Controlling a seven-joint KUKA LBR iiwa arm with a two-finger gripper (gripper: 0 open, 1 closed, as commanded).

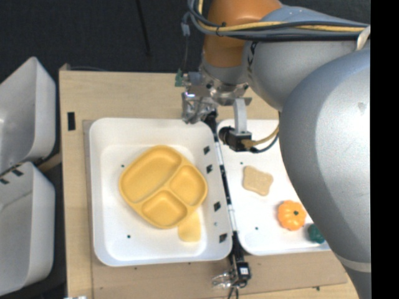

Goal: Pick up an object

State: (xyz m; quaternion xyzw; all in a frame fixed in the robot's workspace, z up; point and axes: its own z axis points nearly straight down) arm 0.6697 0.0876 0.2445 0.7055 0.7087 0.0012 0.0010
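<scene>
gripper (198, 111) above left bin's (103, 242) far rim, finger state cannot tell | smooth yellow divided tray (162, 185) inside | bread slice (257, 180), ribbed orange pumpkin (291, 215) in right bin (265, 238) | wooden bench (78, 167)

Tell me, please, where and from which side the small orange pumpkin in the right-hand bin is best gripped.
Probably from straight above, fingers closing across the round body of the orange pumpkin. It sits apart from the tan toast piece, with bare bin floor on its left, though the arm looms close on its right.
</scene>
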